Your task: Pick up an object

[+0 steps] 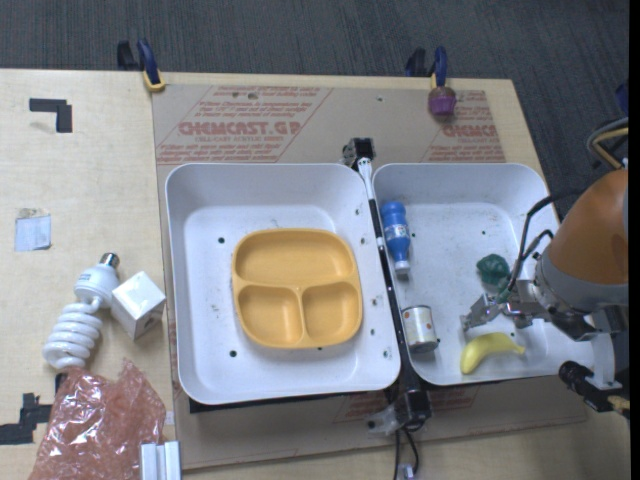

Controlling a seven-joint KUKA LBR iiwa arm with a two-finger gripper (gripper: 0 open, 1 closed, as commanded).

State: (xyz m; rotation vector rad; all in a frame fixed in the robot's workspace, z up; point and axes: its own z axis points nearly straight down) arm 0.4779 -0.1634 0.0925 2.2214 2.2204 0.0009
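Below the spread, empty gripper (484,311), banana (491,351) lying crosswise, stem end pointing right.

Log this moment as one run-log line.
task: pick up an object | gripper: low in right bin, between green object and banana | holding: nothing visible

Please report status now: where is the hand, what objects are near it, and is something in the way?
Hand low in right bin, between green object and banana. Nothing seen between its fingers. Metal can and blue bottle lie apart, leftward.
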